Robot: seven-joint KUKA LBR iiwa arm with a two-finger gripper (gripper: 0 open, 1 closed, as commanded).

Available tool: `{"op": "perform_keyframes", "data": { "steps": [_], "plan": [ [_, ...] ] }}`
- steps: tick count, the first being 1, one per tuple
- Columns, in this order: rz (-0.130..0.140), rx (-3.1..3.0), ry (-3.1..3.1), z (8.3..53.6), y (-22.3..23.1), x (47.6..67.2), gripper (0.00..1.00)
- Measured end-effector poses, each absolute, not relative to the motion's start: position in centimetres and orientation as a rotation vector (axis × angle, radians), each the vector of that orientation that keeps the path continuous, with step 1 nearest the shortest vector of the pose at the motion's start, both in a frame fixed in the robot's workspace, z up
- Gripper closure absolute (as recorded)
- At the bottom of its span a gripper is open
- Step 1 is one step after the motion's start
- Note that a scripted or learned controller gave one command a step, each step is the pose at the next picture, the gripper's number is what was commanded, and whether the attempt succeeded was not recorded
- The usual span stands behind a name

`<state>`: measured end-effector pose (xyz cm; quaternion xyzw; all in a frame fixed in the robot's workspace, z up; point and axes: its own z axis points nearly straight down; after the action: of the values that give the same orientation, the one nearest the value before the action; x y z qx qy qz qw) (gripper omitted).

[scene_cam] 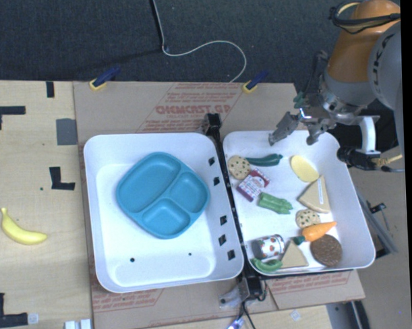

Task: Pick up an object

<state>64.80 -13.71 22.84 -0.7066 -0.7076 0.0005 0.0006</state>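
Jaws spread wide, holding nothing: grey two-finger gripper (296, 128) hovering over far rim of right shallow white bin (352, 196). Nearest candidates, dark green toy pepper (263, 160) and pale yellow oval disc (303, 168), lying loose below. Pick not yet begun; descent, closure, lift outstanding.

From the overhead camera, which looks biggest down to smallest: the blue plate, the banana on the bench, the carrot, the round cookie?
1. blue plate
2. banana
3. carrot and cookie: too similar in apparent size to rank; the carrot is longer, the cookie rounder.

One fixed camera above the bench (38, 200) — looking down, slanted.
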Motion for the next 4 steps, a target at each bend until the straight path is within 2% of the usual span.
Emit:
{"op": "perform_keyframes", "data": {
  "steps": [1, 2, 3, 4],
  "plan": [
    [-0.017, -2.221, -2.237, 40.3, -8.3, 59.1, 0.0],
    [-0.017, -2.217, -2.237, 51.9, -2.7, 53.0, 0.0],
    [0.002, -2.221, -2.225, 52.1, -3.1, 53.2, 1.0],
    [0.02, -2.208, -2.216, 39.1, 1.5, 48.0, 1.0]
  ]
}}
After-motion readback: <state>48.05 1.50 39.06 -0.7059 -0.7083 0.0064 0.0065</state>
